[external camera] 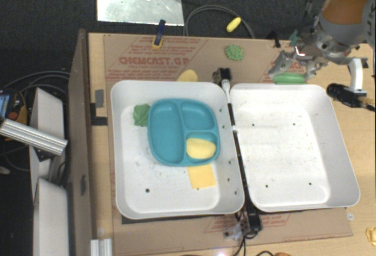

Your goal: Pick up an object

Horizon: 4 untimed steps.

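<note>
My gripper hangs at the back right, just beyond the rear rim of the right bin. A green elongated object lies directly beneath it, at that rim. In the left bin a blue compartment plate carries a yellow rounded piece. Just in front of the plate lies a flat yellow square, and a green leafy piece sits at its left edge.
Behind the bins, on the cardboard, sit a round green item and a pale yellow item. A black clip stands where the bins meet. Cables and a small yellow object lie on the dark floor beyond.
</note>
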### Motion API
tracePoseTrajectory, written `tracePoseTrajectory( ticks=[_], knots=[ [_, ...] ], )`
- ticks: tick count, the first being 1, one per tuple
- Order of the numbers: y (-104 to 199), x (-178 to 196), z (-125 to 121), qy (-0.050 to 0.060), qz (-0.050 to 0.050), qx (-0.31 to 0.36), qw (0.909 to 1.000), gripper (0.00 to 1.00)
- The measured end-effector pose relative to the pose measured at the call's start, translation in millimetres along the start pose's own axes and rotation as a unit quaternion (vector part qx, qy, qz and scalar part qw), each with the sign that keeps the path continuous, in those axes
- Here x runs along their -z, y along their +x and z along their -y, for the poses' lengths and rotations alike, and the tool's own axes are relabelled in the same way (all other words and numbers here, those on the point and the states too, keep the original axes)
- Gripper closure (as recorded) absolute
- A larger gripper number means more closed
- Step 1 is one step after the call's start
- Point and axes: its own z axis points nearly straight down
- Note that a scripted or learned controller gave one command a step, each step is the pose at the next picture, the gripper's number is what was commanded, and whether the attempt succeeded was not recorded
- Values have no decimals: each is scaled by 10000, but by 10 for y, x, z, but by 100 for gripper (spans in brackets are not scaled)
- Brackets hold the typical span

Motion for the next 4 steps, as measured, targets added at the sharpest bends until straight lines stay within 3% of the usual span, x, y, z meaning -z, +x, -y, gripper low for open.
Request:
tracePoseTrajectory(
  ticks=[1,2,3,4],
  knots=[
    [-348,-793,269,39,-2,-27,10000,0],
    [-681,-1566,76,22,2,-19,10000,0],
    [-357,-1940,-132,-5,-2,19,10000,0],
    [-372,-1809,-139,-24,-3,16,10000,100]
  ],
)
